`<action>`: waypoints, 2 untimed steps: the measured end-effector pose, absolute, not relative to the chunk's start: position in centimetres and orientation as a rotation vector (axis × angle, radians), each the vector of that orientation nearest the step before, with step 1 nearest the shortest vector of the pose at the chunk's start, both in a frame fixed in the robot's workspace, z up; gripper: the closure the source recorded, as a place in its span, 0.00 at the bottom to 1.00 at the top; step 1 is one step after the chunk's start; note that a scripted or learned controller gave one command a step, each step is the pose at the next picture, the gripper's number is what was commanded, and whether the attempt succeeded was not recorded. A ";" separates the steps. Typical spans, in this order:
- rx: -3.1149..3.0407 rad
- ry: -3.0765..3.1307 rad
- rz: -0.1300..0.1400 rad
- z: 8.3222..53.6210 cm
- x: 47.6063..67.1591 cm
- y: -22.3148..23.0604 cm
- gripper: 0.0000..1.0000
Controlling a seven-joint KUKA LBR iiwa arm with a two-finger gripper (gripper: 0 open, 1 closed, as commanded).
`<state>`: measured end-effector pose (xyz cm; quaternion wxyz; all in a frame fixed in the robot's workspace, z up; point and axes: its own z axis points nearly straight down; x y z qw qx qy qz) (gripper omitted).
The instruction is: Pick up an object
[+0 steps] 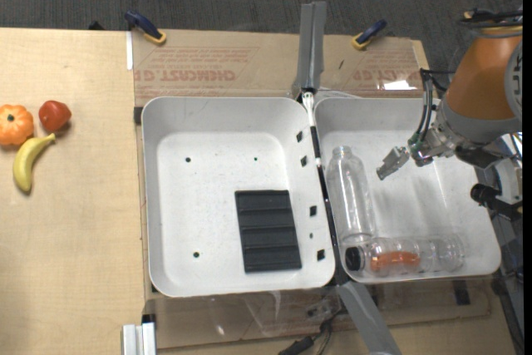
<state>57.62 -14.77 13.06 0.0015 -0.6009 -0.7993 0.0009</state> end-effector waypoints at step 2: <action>-1.936 -2.472 0.001 9.1 47.7 -19.9 0.00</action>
